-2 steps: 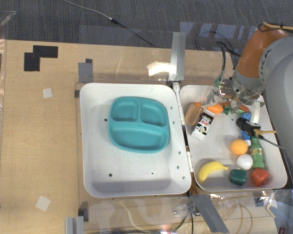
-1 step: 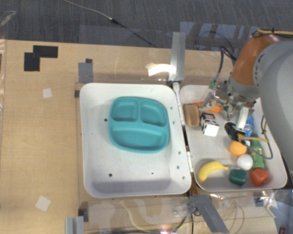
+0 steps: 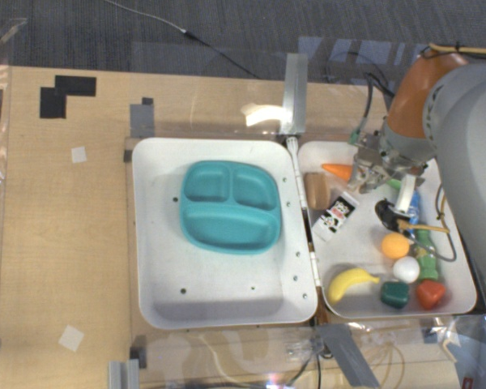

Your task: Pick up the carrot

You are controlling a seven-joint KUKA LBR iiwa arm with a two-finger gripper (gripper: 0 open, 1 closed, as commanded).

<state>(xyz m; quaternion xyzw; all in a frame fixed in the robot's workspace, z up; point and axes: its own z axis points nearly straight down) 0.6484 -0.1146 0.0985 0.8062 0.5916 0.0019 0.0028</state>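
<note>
Camera view: I look down at a slant on my wooden table (image 3: 65, 258) and its two shallow white bins.
Left bin (image 3: 158, 298): a teal plastic plate with three compartments (image 3: 229, 207) lies flat near its middle.
Right bin (image 3: 340, 308): it sits just beside the left bin.
Brown block (image 3: 316, 191): near the right bin's left wall, with a small black-and-white printed card (image 3: 336, 214) just beside it.
Orange pointed carrot (image 3: 337, 170): lying in the right bin's upper part, its thick end toward my hand.
My hand (image 3: 371, 175): low over the carrot's right end; I cannot tell how my fingers stand.
Yellow banana (image 3: 351, 282): along the bin's near edge.
Other toys: an orange ball (image 3: 395, 245), a white ball (image 3: 405, 269), a dark green piece (image 3: 394, 295) and a red piece (image 3: 429, 293), clustered at the right.
</note>
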